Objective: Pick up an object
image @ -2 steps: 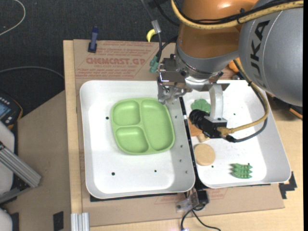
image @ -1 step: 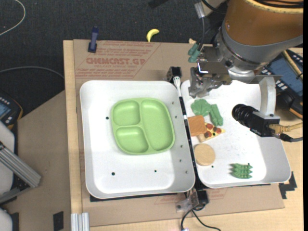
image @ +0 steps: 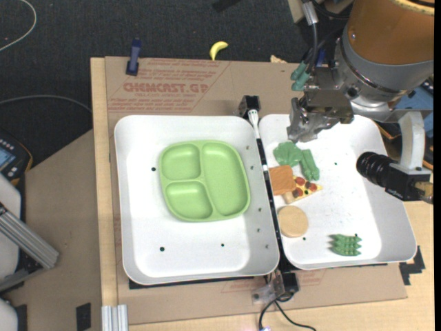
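From the overhead camera you look down on two white bins side by side on a brown board. The left bin (image: 138, 185) carries a green tray (image: 204, 181) with three compartments, sitting near the bin's middle, slightly toward its right edge.

The right bin (image: 358, 205) carries the small items. A green leafy toy (image: 298, 157) lies close to the bin's left edge, in its upper half. Just below it, touching or nearly so, sits an orange-brown block (image: 282, 179), and beside that a pizza slice (image: 305, 188) with dark spots. A tan disc (image: 293, 221) lies lower down, against the left edge. A second green piece (image: 345, 244), ridged, rests near the bottom edge, well apart from the others.

Your gripper (image: 301, 134) hangs over the upper left corner of the right bin, just above the leafy toy. You cannot tell whether it touches the toy, nor whether the pincer is released or clenched; the tips are dark and blurred against the bin.

Beyond the board's far edge you can see a yellow banana (image: 218, 48) on the dark floor and a blue clamp (image: 133, 57) at the board's upper left corner.
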`<control>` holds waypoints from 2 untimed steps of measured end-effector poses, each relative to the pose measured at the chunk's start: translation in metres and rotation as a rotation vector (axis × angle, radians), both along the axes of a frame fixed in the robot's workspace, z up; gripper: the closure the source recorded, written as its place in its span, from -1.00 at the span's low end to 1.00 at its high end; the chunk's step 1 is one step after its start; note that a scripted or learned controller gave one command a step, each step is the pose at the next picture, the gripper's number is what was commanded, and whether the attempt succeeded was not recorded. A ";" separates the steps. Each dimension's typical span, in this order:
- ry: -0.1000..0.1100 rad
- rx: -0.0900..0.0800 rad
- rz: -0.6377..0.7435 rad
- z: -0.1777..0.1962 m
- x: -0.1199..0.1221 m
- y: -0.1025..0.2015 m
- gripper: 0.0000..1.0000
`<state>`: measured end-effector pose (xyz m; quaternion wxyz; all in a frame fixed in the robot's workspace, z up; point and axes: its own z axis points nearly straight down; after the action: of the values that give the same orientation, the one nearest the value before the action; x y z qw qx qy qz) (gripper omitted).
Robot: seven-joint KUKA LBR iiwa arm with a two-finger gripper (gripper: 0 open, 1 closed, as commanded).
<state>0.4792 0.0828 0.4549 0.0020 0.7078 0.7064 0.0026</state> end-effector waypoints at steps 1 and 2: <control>0.020 -0.003 0.009 -0.124 -0.002 0.069 1.00; 0.016 -0.005 -0.003 -0.210 0.046 0.044 1.00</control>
<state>0.5253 0.1263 0.2451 -0.0018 0.7089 0.7053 -0.0045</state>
